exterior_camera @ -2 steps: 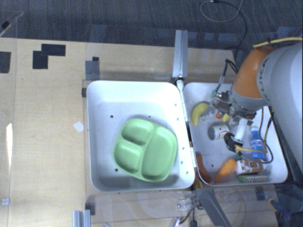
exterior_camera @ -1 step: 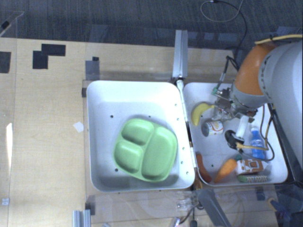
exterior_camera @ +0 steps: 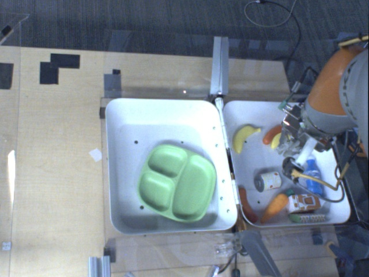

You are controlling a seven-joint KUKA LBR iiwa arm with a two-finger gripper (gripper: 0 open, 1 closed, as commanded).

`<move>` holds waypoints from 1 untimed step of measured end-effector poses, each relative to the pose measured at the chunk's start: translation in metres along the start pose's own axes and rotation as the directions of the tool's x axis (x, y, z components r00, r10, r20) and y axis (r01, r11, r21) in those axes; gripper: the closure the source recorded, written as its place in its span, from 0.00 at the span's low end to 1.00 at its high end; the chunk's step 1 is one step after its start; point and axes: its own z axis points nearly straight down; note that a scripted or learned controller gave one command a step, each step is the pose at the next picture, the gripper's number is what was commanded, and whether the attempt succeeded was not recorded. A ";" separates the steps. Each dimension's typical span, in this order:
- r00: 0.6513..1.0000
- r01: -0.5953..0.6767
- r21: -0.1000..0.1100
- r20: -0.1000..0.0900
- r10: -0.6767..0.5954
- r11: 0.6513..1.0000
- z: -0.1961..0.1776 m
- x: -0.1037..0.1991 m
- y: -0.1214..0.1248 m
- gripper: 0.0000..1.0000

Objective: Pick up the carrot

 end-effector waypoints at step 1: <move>1.000 0.000 0.000 0.000 0.000 1.000 0.000 0.000 0.000 0.00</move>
